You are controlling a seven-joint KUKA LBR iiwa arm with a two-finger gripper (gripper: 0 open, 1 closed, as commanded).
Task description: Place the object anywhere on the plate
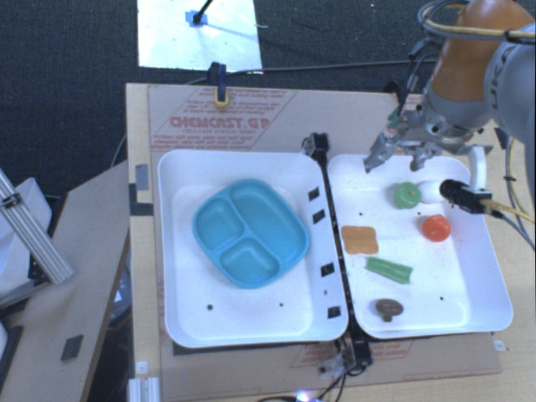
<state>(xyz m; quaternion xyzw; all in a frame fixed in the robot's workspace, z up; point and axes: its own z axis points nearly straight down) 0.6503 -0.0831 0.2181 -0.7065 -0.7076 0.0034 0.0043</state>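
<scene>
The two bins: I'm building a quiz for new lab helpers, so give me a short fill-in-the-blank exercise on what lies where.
1. The blue plate has ___ compartments.
2. The plate lies in the ___ bin as the camera sees it.
3. The toy nearest the gripper is the round ___ one.
4. The green stick lies in the same bin as the ___ flat slice.

Missing words: three; left; green; orange

My way to the blue plate point(250, 232) open from above, black clips point(321, 218) along the bins' shared rims between us, green ball point(407, 194), orange ball point(435, 228) crowding nearby.
</scene>
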